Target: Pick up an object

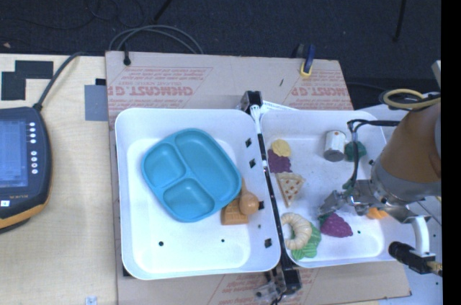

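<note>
My gripper (337,201) hangs low over the right bin (374,250), reaching in from the right under the arm's orange band (416,152). Directly in front of it lies a purple bunch of grapes (336,226). A small orange piece (376,212) lies beside the wrist. To the gripper's left sit a tan waffle wedge (290,187), a yellow and purple toy (279,156), and a pale ring doughnut (295,228) on a green leaf (310,244). A grey can (333,145) and a green item (354,150) lie at the back of the bin.
The left bin (144,253) holds a blue divided plate (191,174) and a brown and orange bread-like toy (241,208) against the divider (263,181). A teach pendant (18,163) lies on the bench at the far left.
</note>
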### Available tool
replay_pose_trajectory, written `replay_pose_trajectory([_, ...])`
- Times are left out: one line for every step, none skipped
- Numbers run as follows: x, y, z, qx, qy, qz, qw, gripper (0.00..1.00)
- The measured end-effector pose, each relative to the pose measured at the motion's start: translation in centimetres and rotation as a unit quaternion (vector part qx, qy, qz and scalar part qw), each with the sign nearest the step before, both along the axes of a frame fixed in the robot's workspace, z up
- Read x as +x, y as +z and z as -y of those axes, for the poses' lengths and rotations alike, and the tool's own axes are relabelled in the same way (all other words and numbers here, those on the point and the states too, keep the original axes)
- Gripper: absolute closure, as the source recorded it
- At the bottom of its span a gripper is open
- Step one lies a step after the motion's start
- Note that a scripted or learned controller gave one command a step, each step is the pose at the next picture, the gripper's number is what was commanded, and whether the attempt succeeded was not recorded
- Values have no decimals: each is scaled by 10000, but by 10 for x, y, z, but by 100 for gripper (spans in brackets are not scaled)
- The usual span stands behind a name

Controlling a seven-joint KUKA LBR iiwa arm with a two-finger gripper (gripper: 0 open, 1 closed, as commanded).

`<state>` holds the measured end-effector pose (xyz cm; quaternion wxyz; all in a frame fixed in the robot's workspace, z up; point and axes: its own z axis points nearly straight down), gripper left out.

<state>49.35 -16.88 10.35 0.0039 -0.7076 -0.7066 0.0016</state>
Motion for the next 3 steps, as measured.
replay_pose_trajectory([-19, -16, -43, -13, 13, 32, 10000, 0])
replay_pose_trajectory([-17, -5, -40, -21, -28, 48, 10000, 100])
replay_pose_trajectory([-18, -6, -40, -15, -30, 33, 10000, 0])
